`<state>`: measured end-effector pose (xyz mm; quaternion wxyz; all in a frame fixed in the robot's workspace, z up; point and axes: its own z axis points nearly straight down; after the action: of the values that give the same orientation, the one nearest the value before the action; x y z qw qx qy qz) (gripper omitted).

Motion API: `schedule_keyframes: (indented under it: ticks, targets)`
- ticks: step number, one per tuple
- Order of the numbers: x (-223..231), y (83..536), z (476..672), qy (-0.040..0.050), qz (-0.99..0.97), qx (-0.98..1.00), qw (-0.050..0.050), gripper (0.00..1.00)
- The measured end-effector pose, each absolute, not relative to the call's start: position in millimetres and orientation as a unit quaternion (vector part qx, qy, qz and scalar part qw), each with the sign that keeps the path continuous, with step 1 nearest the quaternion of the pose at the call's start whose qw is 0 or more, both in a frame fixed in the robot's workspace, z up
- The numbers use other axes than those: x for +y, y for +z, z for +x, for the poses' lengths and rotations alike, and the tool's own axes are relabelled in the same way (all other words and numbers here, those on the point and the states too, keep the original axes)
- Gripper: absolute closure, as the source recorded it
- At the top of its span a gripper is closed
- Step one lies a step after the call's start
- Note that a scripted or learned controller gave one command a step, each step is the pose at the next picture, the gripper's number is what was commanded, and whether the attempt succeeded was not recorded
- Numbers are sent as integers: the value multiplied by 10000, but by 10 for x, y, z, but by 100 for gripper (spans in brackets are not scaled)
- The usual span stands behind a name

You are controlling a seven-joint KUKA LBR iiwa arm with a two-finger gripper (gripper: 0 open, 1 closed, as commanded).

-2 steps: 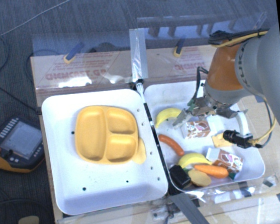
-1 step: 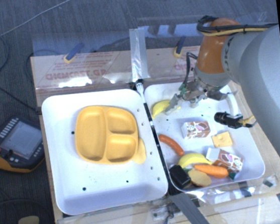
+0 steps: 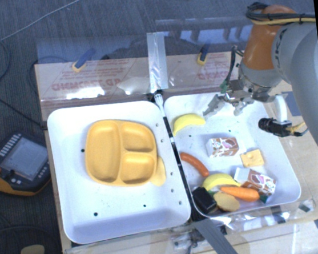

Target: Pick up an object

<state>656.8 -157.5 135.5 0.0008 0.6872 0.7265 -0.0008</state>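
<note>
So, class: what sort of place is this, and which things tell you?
Probably a robotics lab test bench: a grey arm reaches over two white bins, toy food such as a carrot fills one, and a teach pendant lies nearby on carpet.

The tray (image 3: 120, 151) lies in the left bin (image 3: 78, 219); right of it (in the other bin (image 3: 290, 185)) lie the carton (image 3: 222, 146) and the carrot (image 3: 240, 192).

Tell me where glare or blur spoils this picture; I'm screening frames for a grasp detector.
Camera view: glare whitens the clear sheet behind the bins, washing out its print; the right bin is bright, yet the carrot and hot dog stay readable; the claw looks soft, its outline blurred; the yellow tray is evenly lit and sharp.
</note>
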Motion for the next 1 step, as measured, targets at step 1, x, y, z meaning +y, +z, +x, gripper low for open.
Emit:
schedule_keyframes:
  ticks: [1]
  targets:
    - [-1459, 912, 5899, 1, 6747, 7381, 12, 0]
